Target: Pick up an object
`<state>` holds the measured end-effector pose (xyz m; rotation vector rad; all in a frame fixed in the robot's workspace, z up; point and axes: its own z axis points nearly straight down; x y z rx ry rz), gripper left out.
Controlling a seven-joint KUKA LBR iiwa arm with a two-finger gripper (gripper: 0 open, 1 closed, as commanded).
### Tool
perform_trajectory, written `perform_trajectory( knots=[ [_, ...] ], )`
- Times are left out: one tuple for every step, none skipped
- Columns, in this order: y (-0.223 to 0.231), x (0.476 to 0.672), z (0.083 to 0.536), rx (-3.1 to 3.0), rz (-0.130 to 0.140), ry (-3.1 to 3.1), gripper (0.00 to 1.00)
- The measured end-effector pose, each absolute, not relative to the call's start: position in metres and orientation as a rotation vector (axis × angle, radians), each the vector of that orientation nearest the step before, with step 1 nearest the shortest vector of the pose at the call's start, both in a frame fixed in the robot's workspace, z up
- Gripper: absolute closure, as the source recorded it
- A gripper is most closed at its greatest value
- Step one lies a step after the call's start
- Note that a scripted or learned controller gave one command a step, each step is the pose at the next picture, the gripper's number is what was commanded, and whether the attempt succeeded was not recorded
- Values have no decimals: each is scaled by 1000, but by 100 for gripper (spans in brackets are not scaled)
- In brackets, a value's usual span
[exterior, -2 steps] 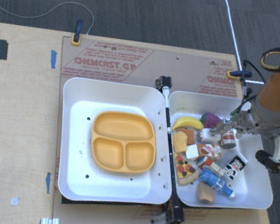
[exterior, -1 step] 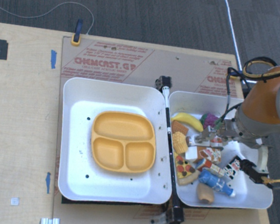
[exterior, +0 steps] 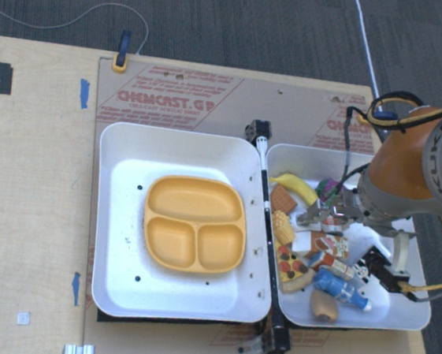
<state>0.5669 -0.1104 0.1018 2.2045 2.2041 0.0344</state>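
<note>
A pale wooden bench (exterior: 19, 213) with blue tape marks (exterior: 84, 93) stands over dark grey carpet (exterior: 224, 14).

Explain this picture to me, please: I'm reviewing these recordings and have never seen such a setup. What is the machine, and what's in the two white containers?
You are looking down at a slant from one fixed camera above a bench. The grey machine with the orange band is a robot arm reaching in from the right; its job is to pick up an object. Its gripper is down over the right bin, among the clutter, and I cannot tell whether it holds anything. That bin holds a jumble of toy food and small items: a banana, a pizza slice, a blue bottle. The left bin holds a yellow divided plate with three compartments.
</note>
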Motion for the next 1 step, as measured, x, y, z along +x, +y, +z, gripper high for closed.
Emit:
perform_trajectory(
  knots=[
    [-112,570,115,2198,42,2196,100]
  ],
)
